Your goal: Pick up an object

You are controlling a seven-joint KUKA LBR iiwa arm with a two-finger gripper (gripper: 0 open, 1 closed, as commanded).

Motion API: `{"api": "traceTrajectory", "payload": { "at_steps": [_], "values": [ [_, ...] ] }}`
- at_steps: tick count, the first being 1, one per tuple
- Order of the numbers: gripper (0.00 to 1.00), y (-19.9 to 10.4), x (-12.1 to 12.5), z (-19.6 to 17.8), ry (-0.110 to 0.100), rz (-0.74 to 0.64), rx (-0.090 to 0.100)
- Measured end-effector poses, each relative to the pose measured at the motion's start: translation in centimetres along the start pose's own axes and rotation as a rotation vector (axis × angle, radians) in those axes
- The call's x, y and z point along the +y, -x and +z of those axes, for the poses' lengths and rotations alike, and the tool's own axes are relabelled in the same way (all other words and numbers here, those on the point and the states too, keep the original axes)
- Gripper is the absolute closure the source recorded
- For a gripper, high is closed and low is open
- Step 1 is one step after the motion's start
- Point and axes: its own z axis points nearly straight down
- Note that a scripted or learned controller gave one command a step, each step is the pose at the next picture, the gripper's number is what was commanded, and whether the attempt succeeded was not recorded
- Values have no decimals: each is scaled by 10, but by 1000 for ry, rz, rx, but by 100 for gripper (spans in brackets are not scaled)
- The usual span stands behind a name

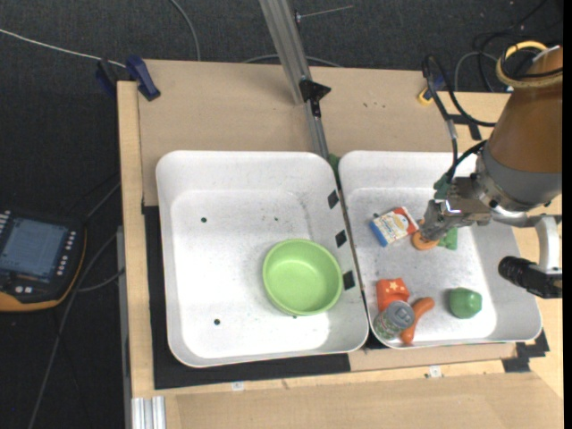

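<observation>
Where fingers [433,232] hover, orange object [424,242]

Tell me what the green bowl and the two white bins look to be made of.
Green bowl: likely plastic, judging by its uniform lime colour and soft sheen with no hard glare. Left bin and right bin: probably moulded plastic, with rounded corners and a matte, speckled, scuffed surface; thin sheet metal cannot be ruled out.

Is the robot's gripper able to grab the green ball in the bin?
Probably yes. The green ball lies by itself in the right bin, with nothing on top of it. The gripper hangs over the same bin, near the blue-and-white carton.
</observation>
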Motion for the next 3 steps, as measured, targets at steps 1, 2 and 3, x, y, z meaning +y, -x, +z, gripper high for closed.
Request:
{"api": "traceTrajectory", "payload": {
  "at_steps": [1, 2, 3],
  "values": [
    [100, -53, 13, -7, 1, -1, 0],
    [100, -104, 14, 7, -1, -1, 0],
    [100, -161, 28, 9, 0, -1, 0]
  ]
}}
